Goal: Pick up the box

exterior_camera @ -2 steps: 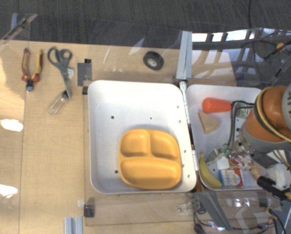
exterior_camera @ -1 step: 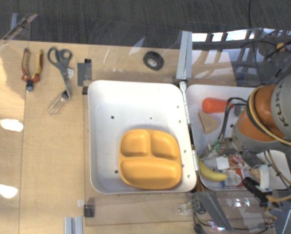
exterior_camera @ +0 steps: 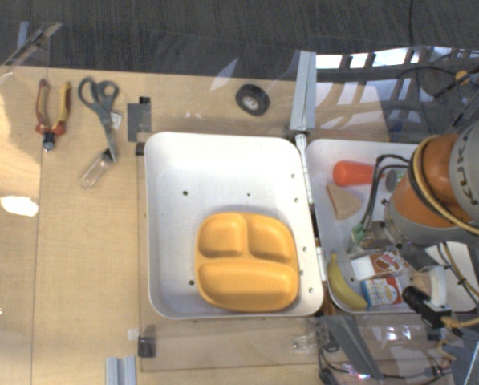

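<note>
We see the arm [exterior_camera: 452, 183] low over the right bin [exterior_camera: 323, 215], above a small box [exterior_camera: 381, 289] beside a banana [exterior_camera: 343, 283]. We cannot tell the claw's state; it is hidden under the wrist.

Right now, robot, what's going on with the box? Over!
Arm over right bin, fingers hidden. Box lying in that bin, not lifted. Banana right beside it, orange thing farther back.
</note>
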Tool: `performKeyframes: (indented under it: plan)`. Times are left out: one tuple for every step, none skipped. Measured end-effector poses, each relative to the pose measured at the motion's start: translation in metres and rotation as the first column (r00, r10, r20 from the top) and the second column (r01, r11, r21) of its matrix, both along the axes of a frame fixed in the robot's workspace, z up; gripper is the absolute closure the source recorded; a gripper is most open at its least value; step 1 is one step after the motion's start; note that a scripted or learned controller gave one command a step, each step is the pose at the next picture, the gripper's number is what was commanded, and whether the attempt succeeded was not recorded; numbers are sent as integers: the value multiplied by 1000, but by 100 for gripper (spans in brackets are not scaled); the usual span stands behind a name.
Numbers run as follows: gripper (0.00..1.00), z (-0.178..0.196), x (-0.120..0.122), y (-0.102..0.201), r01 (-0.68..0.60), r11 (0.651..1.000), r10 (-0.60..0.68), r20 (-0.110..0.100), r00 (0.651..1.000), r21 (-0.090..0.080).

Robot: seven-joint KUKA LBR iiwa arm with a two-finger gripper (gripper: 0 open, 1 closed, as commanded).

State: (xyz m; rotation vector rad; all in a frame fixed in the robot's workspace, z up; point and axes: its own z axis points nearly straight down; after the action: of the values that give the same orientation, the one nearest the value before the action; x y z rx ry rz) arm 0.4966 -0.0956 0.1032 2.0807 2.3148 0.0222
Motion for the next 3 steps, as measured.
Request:
performKeyframes:
  plan:
    - [0, 0, 0, 0, 0, 1000, 0, 0, 1000, 0]
    - [0, 71, -7, -21, -125, 992, 125, -24, 992, 7]
    - [0, -13, -4, -21, -147, 989, 147, -13, 989, 4]
